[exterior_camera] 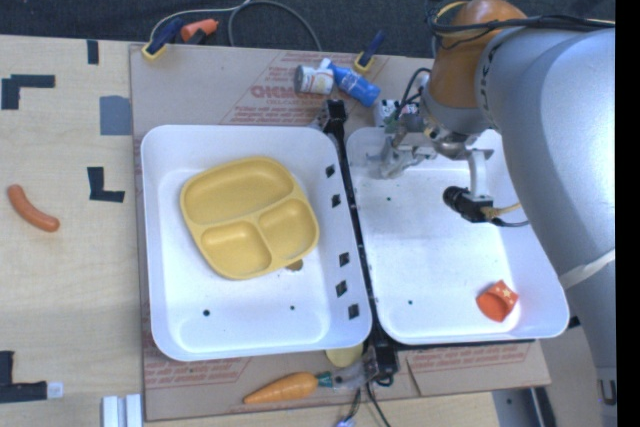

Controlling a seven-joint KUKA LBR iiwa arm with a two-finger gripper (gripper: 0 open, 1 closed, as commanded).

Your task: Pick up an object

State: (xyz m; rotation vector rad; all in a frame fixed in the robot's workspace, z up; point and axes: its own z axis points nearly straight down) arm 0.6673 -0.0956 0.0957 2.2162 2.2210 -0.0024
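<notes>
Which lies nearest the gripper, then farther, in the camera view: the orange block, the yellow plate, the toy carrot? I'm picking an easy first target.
Measured from the gripper:
1. Yellow plate, left bin.
2. Orange block, right bin's near corner.
3. Toy carrot, on the bench below the bins.

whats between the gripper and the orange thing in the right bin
Bare white bin floor. In the camera view the gripper is at the right bin's far left corner and the orange object lies near its front right corner, nothing between.
</notes>
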